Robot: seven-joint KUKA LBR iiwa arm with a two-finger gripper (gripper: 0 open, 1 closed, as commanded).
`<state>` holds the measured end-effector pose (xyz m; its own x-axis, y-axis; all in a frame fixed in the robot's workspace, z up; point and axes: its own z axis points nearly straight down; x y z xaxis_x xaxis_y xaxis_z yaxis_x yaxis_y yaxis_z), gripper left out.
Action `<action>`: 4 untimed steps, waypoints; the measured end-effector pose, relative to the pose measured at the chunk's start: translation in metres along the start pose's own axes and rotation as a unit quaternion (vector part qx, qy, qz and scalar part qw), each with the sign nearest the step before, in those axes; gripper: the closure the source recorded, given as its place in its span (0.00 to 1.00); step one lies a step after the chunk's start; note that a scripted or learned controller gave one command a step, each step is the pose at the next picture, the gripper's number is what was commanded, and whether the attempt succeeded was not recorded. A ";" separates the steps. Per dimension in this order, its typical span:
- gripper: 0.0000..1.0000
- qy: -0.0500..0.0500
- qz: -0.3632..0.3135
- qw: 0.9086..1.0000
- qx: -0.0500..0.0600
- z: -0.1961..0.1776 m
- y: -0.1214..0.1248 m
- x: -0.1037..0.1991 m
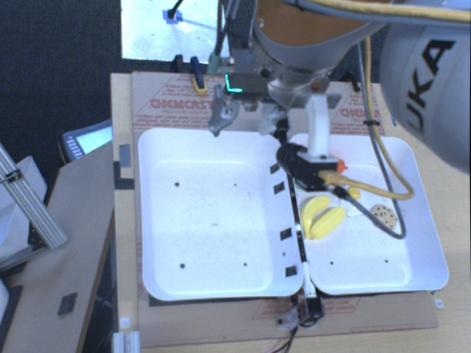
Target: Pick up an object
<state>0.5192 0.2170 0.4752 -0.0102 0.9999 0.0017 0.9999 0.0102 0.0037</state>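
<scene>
Red CHEMCAST lettering runs along the brown sheet (180, 103) at the far edge; the grey arm (434, 72) reads UKA.

the arm (425, 72) reaches in from the upper right of the view, and its broad grey link takes up that corner, with part of the maker's lettering on its side. the orange band (309, 6) sits above the grey wrist (298, 57), which narrows as it goes down. under the wrist the gripper (243, 122) points downward, near the top middle of the view. its two fingers (219, 118) stand apart, tips down, one clearly lit and the other partly in shadow.
</scene>
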 end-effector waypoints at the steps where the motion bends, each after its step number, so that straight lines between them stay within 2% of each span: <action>1: 1.00 0.000 -0.003 1.000 -0.001 -0.011 0.001 0.000; 2: 0.00 0.000 -0.003 1.000 -0.001 -0.011 0.001 0.000; 3: 1.00 0.001 -0.006 1.000 -0.002 -0.022 0.001 0.000; 4: 1.00 -0.001 0.003 1.000 0.004 0.021 -0.034 0.001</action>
<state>0.4851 0.2176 0.4543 -0.0049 1.0000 -0.0008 1.0000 0.0049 -0.0033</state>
